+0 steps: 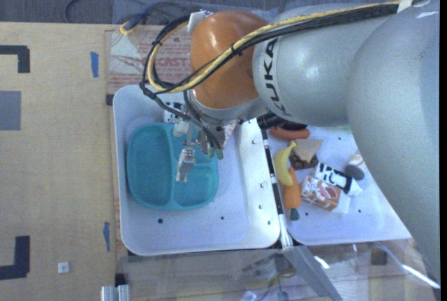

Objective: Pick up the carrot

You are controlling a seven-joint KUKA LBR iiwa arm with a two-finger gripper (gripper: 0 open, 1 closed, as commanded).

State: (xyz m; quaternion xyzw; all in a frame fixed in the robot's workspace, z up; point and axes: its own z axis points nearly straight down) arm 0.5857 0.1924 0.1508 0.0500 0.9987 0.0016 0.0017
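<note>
The claw (pixel 190 153) hangs over the teal dish (pixel 157 174) in the left bin (pixel 202 233), holding nothing, its spread unclear. The carrot (pixel 289 189) lies in the right bin (pixel 377 219), by the banana (pixel 282 160). Reaching across comes next, I'd say.

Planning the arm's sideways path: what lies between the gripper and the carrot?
In the camera view, the gripper hangs over the teal plate in the left bin. Between it and the carrot lie bare bin floor and the two bins' adjoining rims.

My gripper (pixel 187 165) hangs over the teal divided plate (pixel 157 177) in the left bin (pixel 209 233); the carrot (pixel 290 192) sits in the right bin (pixel 374 219) beside a banana (pixel 281 159).
</note>
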